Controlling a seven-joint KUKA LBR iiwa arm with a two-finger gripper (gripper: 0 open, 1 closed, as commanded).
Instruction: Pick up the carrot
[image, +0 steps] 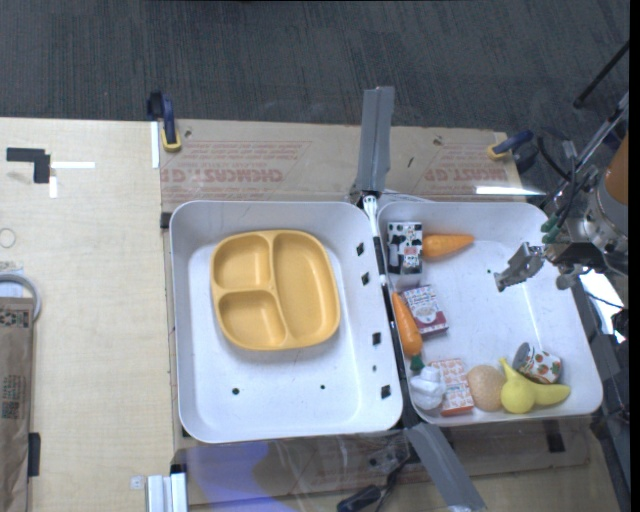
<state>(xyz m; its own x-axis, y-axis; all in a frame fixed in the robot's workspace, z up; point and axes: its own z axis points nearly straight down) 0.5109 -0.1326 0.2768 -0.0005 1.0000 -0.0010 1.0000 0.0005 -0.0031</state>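
Two shallow white bins sit side by side on the tabletop (80, 300). The left bin (200, 400) carries a yellow divided plate (275, 290) with three compartments, lying roughly at its middle.

The right bin (560, 330) holds the clutter. A carrot (447, 243) lies at the far left part of this bin, its length running left to right, thick end just beside a small black-and-white carton (404, 247) that stands against the bin's left wall. A second orange carrot-like piece (407, 324) lies along that same left wall, nearer the camera, touching a small red-and-white box (427, 309). Along the near wall, from left to right, sit a white crumpled item (427, 386), another red-and-white packet (453, 387), a tan round object (487, 387), a yellow toy fruit (530, 393) and a small printed can (538, 363) leaning on it.

The jaws (518, 266) hang over the right part of the right bin, well apart from the carrot and to its right, with the arm's wrist (590, 235) entering from the right edge. The jaws appear slightly spread with nothing between them, though at this size that is hard to confirm.
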